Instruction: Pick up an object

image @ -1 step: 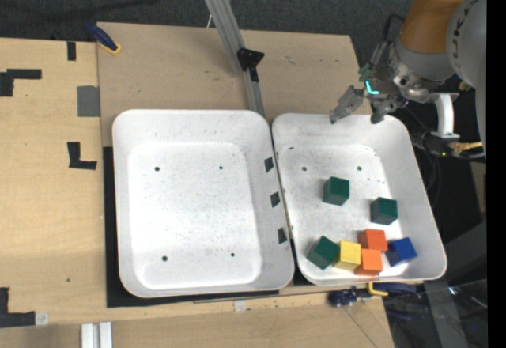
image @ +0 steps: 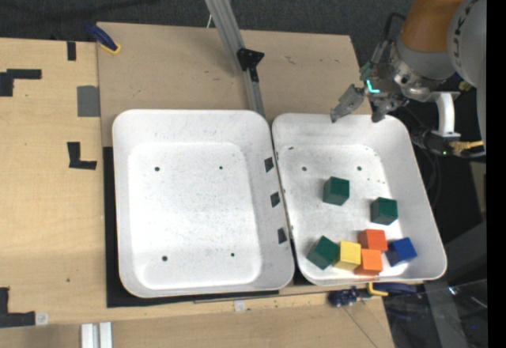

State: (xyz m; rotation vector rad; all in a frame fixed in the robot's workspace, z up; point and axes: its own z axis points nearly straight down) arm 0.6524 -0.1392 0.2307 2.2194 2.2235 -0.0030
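While tool (image: 362, 108) hovers, green cube (image: 336, 191) sits square

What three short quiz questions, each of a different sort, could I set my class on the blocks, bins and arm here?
1. True or false: every block lies in the right bin.
2. How many green blocks are there?
3. The gripper is: A) over the left bin; B) above the right bin's far rim; C) touching the blue block.

Key
1. True.
2. Three: one near the middle, one towards the right wall, one at the near edge beside the yellow block.
3. B.
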